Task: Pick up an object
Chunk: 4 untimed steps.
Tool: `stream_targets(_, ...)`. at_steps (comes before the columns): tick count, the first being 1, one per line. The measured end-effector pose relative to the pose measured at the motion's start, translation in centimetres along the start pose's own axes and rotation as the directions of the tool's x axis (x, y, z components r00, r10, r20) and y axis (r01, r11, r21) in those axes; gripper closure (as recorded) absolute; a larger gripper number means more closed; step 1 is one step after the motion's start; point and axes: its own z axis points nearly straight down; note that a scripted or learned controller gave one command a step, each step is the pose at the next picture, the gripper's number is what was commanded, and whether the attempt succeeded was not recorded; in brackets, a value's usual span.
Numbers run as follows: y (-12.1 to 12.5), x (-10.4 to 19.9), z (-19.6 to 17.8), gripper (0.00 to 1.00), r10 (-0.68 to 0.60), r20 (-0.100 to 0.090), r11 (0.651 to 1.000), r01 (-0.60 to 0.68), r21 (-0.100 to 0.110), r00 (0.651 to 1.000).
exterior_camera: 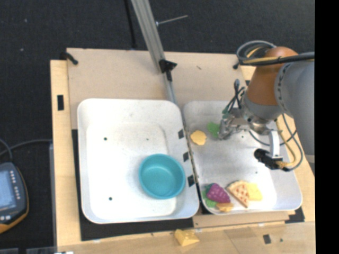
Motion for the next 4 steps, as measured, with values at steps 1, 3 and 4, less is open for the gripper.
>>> stream_targets(1, -0.2, -0.6, -4.6, 1.0, -0.006, 0.0, 1.0, 0.006, -0.003, 1.0)
stream_targets(3, 0.1, 0.0, -15.8, 1.0, -0.011, 0.0, 1.0, 0.011, -0.005, 1.0)
stream_targets(4, 0.9, 5.0, -14.5, 1.0, -0.013, 0.0, 1.0, 0.013, 0.003, 1.0)
